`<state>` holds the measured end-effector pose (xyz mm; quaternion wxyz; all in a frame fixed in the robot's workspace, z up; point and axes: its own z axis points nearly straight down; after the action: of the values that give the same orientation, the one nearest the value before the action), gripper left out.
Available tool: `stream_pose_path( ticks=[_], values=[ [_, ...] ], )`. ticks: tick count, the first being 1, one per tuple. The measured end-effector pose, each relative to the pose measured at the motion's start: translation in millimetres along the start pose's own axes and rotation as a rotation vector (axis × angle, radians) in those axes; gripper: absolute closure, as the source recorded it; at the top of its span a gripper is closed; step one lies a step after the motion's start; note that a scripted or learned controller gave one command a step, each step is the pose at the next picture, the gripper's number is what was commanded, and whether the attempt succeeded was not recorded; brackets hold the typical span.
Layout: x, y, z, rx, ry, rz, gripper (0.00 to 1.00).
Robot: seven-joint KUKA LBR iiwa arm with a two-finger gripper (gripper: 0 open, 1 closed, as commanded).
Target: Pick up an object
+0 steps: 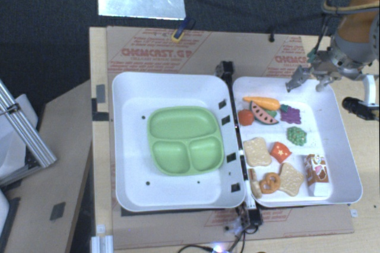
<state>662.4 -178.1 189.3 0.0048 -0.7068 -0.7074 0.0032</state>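
Under both bins [178, 82], "CHEMCAST" lettering [155, 51]

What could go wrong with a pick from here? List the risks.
1. The gripper hangs open over the right bin's far rim, off the toys; a straight descent would likely close on nothing.
2. The carrot and watermelon slice touch, so a grasp there may catch both or nudge one away.
3. The pretzel and the two toasts lie flat and packed together, leaving fingers little room.
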Motion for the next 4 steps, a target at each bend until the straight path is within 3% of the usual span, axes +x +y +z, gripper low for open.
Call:
stream_pose_path(
  ticks=[1, 3, 4],
  values=[
    [0, 3, -9, -0.013, -0.003, -0.002, 0.0],
    [6, 14, 98, -0.012, -0.003, -0.006, 0.0],
    [6, 15, 83, -0.018, -0.005, -0.008, 1.0]
  ],
)
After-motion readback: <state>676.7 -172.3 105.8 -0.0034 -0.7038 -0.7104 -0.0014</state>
